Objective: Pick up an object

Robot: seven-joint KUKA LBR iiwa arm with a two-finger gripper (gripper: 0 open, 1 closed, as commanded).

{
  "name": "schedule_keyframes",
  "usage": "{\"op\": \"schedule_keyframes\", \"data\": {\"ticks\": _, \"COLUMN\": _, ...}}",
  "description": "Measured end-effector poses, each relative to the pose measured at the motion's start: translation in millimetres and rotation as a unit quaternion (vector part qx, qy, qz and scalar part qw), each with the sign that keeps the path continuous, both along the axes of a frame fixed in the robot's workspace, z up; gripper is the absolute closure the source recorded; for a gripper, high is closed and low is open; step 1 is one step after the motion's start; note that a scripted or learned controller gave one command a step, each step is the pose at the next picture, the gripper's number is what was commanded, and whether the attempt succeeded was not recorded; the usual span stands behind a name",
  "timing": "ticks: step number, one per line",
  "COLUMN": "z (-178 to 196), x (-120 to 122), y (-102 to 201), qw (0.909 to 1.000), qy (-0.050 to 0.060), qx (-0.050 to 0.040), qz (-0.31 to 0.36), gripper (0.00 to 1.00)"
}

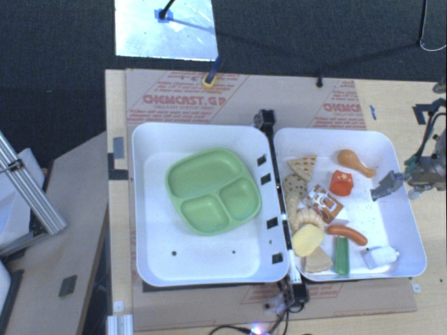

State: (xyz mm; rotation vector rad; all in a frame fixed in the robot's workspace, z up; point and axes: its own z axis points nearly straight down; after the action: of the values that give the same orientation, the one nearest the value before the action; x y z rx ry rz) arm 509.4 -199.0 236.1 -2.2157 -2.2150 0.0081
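The right white bin (391, 145) holds several toy foods: an orange drumstick (355, 162), a red pepper piece (341, 183), a triangular cracker (304, 166), a cookie (294, 185), a brown-and-white packet (322, 201), a sausage (347, 234), a green stick (341, 255), a yellow potato-like piece (307, 240) and a white block (380, 256). My gripper (387, 185) reaches in over the bin's right rim, right of the red pepper piece and above the white block. Nothing shows in its grasp.
The left white bin (154, 257) carries a green divided plate (213, 190). A black hinged strip (276, 201) runs between the bins. A shiny metal sheet (166, 19) lies beyond the bench, and a grey side table (63, 208) stands at the left.
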Motion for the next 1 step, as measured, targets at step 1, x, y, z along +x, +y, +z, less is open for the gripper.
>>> {"op": "schedule_keyframes", "data": {"ticks": 1, "z": 5.7, "x": 2.6, "y": 0.5, "qw": 1.0000, "qy": -0.006, "qx": -0.0016, "qz": 0.002, "gripper": 0.00}}
